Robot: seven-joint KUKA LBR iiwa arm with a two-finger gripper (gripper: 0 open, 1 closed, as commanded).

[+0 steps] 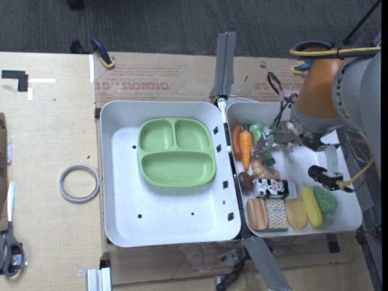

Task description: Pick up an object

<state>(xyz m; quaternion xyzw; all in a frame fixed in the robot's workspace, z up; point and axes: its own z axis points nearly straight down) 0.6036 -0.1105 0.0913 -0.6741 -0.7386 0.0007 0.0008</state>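
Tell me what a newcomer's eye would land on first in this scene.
First, the green divided plate, lying alone in the left bin. Next, the grey arm with its orange band, reaching in from the right, its pincer down among the toy foods in the right bin, close to the carrot. Along that bin's near edge lie a hot dog and a corn cob.

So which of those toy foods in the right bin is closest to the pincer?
The orange carrot, standing lengthwise by the bin's left wall, just left of the pincer. The hot dog, corn and other pieces lie along the near edge.
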